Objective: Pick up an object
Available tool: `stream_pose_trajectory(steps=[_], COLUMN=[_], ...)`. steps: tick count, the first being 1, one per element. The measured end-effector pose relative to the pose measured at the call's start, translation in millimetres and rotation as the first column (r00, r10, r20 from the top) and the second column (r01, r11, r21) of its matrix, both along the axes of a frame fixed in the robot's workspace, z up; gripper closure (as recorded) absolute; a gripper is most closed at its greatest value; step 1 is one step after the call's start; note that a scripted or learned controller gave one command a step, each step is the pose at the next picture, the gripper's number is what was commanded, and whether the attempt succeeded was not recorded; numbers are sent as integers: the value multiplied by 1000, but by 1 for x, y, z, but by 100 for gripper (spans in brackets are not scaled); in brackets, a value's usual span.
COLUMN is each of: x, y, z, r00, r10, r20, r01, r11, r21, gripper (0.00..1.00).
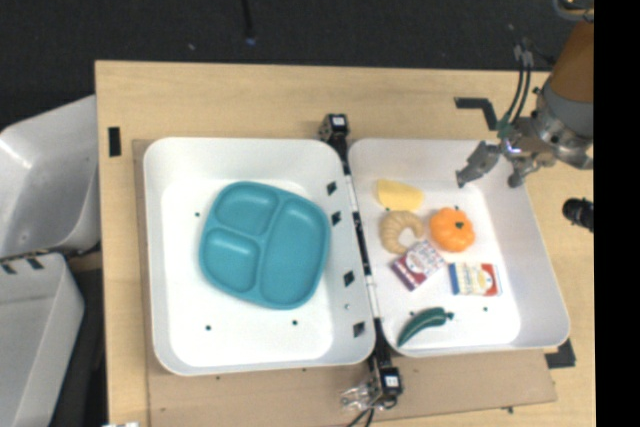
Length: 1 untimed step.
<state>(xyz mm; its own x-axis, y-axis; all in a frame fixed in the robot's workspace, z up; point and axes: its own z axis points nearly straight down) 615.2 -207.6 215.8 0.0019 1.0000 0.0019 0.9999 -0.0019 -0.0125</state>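
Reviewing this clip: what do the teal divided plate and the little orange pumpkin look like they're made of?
The teal divided plate looks like molded plastic: one even color, smooth matte surface, rounded compartment ridges. The orange pumpkin in the right bin looks like a toy of plastic or rubber: saturated uniform orange, faint sheen, small dark stem. Which of the two cannot be told from the image.

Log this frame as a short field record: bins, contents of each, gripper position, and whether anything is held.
left bin: holds a teal divided plate
right bin: holds a yellow block, a tan pastry-like toy, an orange pumpkin, a purple-and-white packet, a white-and-red packet, a green pepper
gripper: above the right bin's upper right part, jaws apart
held: nothing between the jaws
nearest item to gripper: orange pumpkin, apart from it
task status: no object picked up yet
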Motion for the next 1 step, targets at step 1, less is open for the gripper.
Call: stream_pose_trajectory(steps=[1], x=[3], y=[1], z=[9], r00=[1000], r10=[3], r20=[14], r01=[-3], r11=[1000], r21=[-3], gripper=[0])
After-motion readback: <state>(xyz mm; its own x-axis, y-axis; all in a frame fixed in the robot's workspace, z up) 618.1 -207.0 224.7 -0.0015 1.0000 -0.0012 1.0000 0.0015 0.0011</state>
